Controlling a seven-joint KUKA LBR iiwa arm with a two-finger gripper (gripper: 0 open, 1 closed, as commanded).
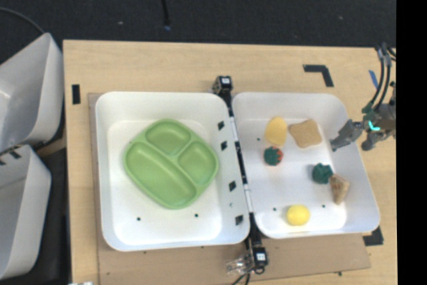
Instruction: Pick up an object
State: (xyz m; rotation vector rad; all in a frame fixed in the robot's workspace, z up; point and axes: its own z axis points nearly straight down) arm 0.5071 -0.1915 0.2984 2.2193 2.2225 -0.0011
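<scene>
The right bin (293,103) holds several small items: a yellow lump (276,131), a tan bread-like slab (306,133), a small green-and-red piece (272,156), a dark teal piece (322,173), a brownish chunk (339,189) and a yellow ball (298,215). My gripper (357,137) hangs over the bin's right rim, to the right of the tan slab and above the teal piece. Its two fingers stand apart with nothing between them.
A green divided plate (171,162) lies in the left bin (107,210). A raised divider with black clips (235,163) runs between the bins. White housings (27,97) stand at the far left, off the bench.
</scene>
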